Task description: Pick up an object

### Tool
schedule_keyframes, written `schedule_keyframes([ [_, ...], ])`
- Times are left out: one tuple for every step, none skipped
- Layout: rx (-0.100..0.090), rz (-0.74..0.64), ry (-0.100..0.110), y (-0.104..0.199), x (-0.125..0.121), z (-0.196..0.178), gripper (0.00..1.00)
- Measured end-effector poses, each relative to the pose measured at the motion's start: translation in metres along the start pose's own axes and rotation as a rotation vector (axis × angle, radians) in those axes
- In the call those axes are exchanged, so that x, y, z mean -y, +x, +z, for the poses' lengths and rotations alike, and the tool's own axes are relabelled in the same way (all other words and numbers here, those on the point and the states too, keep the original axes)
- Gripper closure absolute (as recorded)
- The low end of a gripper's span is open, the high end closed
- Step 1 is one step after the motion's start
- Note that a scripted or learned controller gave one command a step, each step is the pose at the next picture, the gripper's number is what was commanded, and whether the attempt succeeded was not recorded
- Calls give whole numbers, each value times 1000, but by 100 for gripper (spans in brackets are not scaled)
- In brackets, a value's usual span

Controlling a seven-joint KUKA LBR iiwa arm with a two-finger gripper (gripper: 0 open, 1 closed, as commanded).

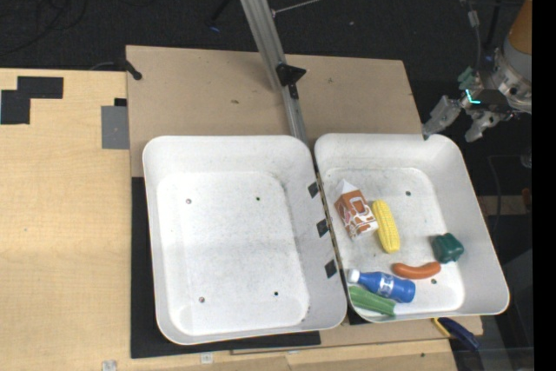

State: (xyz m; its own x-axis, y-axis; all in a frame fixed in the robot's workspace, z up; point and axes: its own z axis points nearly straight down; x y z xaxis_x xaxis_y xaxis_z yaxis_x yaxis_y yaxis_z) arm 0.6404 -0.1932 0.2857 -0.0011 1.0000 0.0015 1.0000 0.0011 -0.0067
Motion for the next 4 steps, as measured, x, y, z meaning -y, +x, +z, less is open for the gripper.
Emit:
schedule_keyframes([
  [1,-3,-4,0,-1,-3,0],
  [0,-3,0,10,-2,47,0],
  [0,-6,0,11,-9,94,0],
  [0,1,2,4,-3,152,0],
])
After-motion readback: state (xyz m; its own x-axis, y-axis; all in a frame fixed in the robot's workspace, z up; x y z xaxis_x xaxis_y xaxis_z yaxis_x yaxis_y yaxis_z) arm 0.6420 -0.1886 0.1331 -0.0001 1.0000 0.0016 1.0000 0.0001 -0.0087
